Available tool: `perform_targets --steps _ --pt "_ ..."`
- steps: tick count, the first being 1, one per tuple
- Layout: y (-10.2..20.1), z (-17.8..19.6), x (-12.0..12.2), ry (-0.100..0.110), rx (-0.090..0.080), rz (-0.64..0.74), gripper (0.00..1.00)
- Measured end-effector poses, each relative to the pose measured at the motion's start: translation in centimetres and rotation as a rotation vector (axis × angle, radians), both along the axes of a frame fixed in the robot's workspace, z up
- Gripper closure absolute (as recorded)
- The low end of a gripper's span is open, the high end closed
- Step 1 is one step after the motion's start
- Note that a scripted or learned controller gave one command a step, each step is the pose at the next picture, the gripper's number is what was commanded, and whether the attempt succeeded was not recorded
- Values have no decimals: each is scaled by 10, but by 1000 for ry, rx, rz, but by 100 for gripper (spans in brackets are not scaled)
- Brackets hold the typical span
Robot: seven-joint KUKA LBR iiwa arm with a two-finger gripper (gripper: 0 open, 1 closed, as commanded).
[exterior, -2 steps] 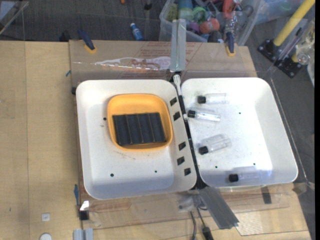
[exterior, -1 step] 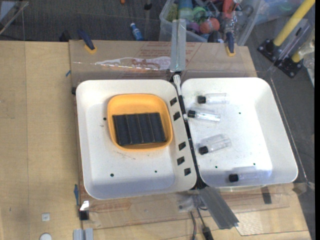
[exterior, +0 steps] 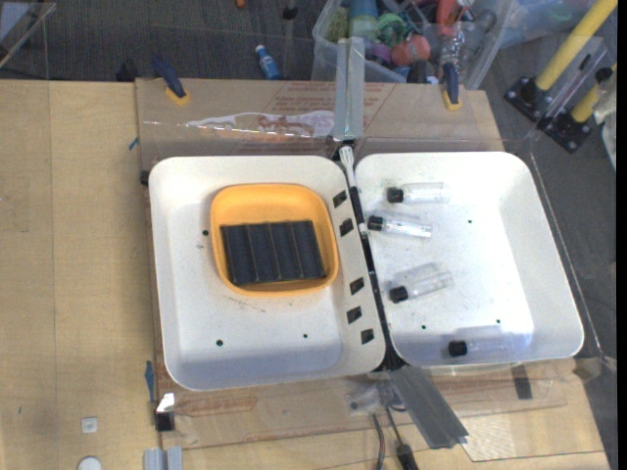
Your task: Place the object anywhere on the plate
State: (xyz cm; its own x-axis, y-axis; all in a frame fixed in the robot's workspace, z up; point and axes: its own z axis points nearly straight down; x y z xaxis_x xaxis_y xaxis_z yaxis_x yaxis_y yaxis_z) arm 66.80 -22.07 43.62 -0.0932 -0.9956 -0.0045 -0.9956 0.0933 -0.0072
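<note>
An orange plate (exterior: pixel 269 196) with rounded corners sits in the left white bin (exterior: pixel 255 351), toward its upper middle. A black ridged rectangular block (exterior: pixel 272 253) lies flat on the plate and covers most of its floor. In the right white bin (exterior: pixel 509 253) lie three clear tubes with black caps: one at the top (exterior: pixel 416 194), one just below it (exterior: pixel 400 226), and one lower down (exterior: pixel 421 283).
A small black piece (exterior: pixel 458 348) rests near the right bin's front edge. Black clips (exterior: pixel 355 285) line the divider between the bins. A clear box of colourful items (exterior: pixel 411 18) stands behind the bench. Wooden bench surface lies to the left.
</note>
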Motion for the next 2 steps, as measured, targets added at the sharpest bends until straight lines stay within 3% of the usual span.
perform_targets --steps 1,2 --pt "0 0 0 0 -1 317 100" --pt "11 -1 0 3 -1 528 100"
